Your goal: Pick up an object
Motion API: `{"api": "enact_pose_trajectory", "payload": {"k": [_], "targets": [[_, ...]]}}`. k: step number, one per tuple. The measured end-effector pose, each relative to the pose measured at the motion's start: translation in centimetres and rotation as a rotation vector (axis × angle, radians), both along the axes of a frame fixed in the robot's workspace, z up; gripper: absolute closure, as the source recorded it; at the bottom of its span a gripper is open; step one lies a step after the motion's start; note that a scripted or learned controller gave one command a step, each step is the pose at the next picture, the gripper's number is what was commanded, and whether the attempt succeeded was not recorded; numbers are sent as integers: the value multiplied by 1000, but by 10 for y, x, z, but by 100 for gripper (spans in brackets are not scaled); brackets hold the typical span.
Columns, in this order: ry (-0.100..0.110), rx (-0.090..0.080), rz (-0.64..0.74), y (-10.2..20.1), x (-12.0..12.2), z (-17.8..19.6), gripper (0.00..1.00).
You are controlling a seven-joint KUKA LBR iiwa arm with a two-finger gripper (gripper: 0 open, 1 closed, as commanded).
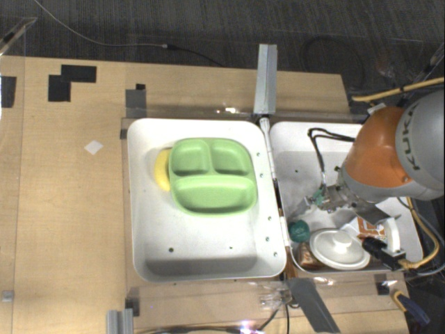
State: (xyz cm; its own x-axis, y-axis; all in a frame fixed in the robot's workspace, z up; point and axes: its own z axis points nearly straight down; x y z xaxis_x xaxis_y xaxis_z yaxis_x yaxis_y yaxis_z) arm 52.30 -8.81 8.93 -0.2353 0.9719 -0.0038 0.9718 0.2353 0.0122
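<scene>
In the right bin (292, 145), at about five o'clock, a white lid (339, 249) is lying beside a small teal ball (299, 229) sitting at its ten o'clock. The gripper (327, 197) is hanging just above them at twelve o'clock, too cluttered to tell its jaws' state. The arm (389, 152) is covering the bin's right side. In the left bin (149, 242), a green tray (211, 175) is half hiding something yellow (161, 170).

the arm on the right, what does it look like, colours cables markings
The arm is a rounded grey body with a wide orange band, and dark KUKA lettering shows on the grey shell near the picture's edge. A thin black cable loops beside it over the right bin. The tool below is small, metallic and cluttered.
</scene>
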Motion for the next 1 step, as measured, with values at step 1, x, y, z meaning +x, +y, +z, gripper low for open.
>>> {"api": "enact_pose_trajectory", "payload": {"k": [1], "targets": [[0, -5, 391, -3, 37, 0, 0]]}}
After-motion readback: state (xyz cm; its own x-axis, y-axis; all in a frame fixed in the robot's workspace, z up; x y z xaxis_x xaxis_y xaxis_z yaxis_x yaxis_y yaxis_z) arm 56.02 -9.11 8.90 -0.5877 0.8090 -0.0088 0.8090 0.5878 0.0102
